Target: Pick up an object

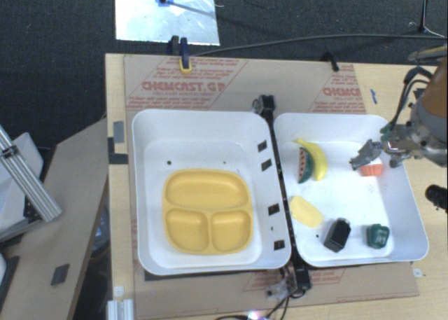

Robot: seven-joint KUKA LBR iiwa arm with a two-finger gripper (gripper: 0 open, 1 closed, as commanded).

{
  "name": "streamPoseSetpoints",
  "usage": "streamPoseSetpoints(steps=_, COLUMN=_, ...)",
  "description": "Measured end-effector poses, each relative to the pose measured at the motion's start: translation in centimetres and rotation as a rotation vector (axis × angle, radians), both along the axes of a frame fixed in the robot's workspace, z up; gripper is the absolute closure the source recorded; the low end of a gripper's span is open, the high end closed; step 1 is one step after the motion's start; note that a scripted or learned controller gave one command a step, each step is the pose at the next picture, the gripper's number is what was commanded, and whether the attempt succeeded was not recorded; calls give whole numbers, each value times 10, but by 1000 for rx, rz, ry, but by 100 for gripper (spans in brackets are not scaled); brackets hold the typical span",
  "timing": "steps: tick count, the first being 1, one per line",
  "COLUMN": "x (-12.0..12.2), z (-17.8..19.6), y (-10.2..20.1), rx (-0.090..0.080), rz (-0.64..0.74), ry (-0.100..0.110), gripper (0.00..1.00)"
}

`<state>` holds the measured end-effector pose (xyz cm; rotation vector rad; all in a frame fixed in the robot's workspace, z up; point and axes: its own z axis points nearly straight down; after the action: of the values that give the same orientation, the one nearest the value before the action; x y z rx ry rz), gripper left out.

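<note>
My gripper [376, 162] hangs over the right bin [402, 203] near its far right side, reaching in from the right. Its fingers look spread apart and open. A small orange piece [374, 169] lies on the bin floor just below and between the fingertips, not lifted. Further left in this bin are a yellow banana [317, 160] and, touching it, a watermelon slice [303, 166]. Toward the near edge lie a pale yellow block [306, 211], a black object [337, 234] and a green object [377, 236].
The left bin [150, 171] holds a yellow divided plate [208, 211]. A black clip strip [274, 171] runs along the seam between the bins. A blue and yellow clamp [183, 54] sits at the bench's far edge.
</note>
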<state>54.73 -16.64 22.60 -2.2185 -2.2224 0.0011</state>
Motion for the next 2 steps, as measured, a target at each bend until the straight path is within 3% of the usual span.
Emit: streamPoseSetpoints(steps=2, x=-9, z=-118, y=7, rx=1, rz=-1, ry=1, gripper=0)
